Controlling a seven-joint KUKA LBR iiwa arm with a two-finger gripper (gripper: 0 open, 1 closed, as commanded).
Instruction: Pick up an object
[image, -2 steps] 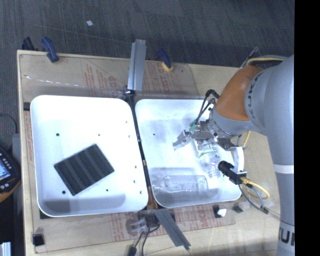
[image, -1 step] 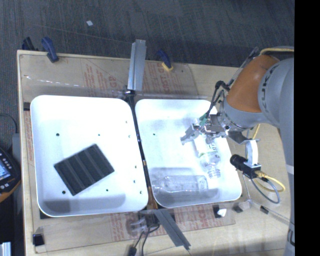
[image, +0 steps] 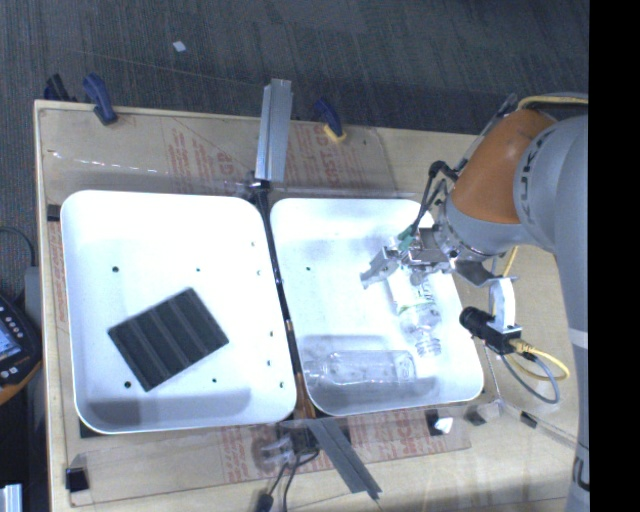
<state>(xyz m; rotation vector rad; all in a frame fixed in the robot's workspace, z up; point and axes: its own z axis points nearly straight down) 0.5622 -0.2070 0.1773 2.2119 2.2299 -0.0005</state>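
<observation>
The gripper (image: 385, 268) hangs over the right bin (image: 330, 225), finger state impossible to tell. One clear plastic bottle (image: 420, 315) lies just below it, long axis running up-down the frame; another (image: 360, 368) lies crosswise, lower.

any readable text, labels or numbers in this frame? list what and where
None can be quoted.
Red print repeated on the clear plastic sheet covering the wooden bench: too small and blurred to read.
Label on the small clear plastic bottle in the right white bin: illegible.
Screen of the black handheld device at the left edge: blurred.
</observation>
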